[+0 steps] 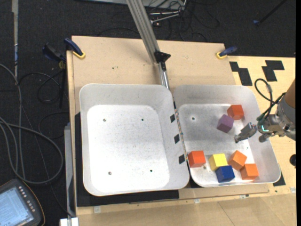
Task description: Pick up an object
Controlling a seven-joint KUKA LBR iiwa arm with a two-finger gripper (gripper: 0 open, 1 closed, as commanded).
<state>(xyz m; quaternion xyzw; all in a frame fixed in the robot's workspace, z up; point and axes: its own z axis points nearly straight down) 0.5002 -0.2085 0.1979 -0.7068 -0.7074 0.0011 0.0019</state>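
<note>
Camera view: four orange blocks (235, 111), one purple (225, 123).

The left bin (124, 138) has a bare floor — a gripper could pass anywhere across it. The right bin (207, 121) is open over its far-left floor, near the divider. Toward its far right, an orange block (235, 111) and a purple block (225, 123) sit close together, narrowing the way there. Along the near wall the room is tight — an orange cube (196, 158), a yellow block (218, 161), a blue block (225, 173) and two more orange blocks (238, 159) (249, 171) cluster there. The gripper (245, 133) hangs between the two groups.
</note>
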